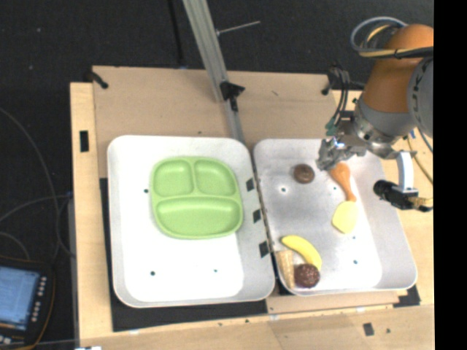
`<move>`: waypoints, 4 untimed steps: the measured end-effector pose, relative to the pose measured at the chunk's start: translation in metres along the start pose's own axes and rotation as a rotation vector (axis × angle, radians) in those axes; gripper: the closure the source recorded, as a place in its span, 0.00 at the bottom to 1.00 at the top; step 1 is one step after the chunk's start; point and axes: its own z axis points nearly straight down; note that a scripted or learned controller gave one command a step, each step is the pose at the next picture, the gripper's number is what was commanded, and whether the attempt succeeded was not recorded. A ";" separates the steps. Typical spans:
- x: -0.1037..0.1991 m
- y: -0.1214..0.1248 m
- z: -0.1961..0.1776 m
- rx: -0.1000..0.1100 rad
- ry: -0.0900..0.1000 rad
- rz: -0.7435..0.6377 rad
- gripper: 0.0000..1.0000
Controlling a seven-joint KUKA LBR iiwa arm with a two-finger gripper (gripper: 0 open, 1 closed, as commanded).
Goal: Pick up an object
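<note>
My gripper [330, 154] hangs over the far part of the right bin [379, 268], just right of a small brown round thing [303, 173] and touching or nearly touching the top end of an orange carrot [344, 179]. Nothing shows between its fingers. Below the carrot lies a pale yellow piece [345, 216]. Near the bin's front edge a yellow banana [303, 250] lies beside a dark brown ball [307, 275] and a tan stick [285, 267].
The left bin [131, 268] holds a green divided plate [196, 197]. A slanted metal pole [211, 57] rises behind the bins. The wooden bench [160, 100] surrounds both bins.
</note>
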 end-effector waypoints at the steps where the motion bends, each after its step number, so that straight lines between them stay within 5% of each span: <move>1: -0.001 0.001 -0.006 0.006 0.002 -0.001 1.00; 4: 0.150 -0.056 -0.027 0.007 0.005 -0.006 1.00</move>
